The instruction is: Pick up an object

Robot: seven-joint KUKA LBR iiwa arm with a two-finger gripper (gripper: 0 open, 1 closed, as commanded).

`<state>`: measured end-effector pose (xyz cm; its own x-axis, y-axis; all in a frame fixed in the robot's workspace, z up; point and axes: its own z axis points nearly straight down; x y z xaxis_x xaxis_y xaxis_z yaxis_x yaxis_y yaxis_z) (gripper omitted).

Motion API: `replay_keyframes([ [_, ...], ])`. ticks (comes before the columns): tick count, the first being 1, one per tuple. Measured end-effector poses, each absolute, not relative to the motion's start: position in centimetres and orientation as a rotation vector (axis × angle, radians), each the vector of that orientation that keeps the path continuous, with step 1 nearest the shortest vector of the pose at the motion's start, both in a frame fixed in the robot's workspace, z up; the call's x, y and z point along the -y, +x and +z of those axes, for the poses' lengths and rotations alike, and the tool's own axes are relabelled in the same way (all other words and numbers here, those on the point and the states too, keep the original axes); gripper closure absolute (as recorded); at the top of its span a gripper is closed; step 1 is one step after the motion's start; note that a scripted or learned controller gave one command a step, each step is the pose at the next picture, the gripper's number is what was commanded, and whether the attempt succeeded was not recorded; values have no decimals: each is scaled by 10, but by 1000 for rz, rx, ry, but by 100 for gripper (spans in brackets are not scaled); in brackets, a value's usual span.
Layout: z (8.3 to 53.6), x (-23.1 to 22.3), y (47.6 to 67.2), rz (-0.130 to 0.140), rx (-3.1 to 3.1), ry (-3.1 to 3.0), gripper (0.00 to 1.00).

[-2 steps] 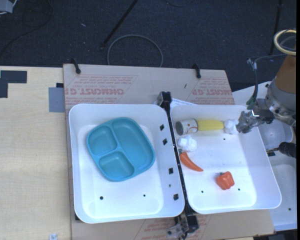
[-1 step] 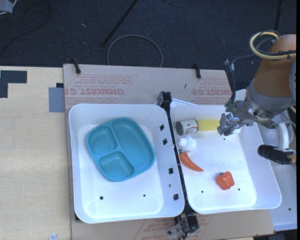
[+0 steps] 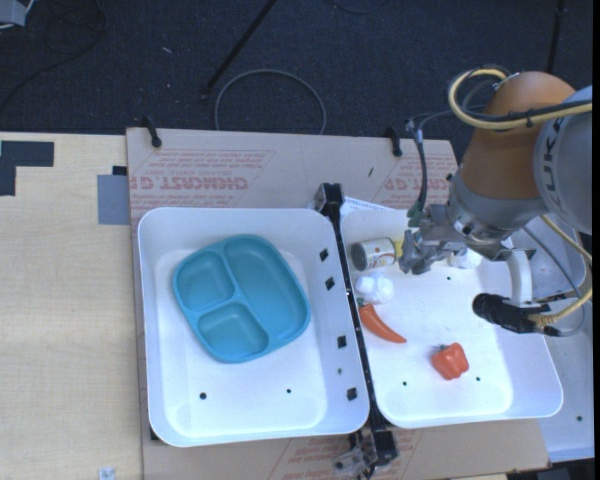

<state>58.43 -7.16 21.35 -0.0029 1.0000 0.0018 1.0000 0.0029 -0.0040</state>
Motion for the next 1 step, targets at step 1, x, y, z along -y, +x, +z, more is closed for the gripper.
replay_keyframes([
  [1, 225, 15, 583, -1, 2225, -2214, 100],
])
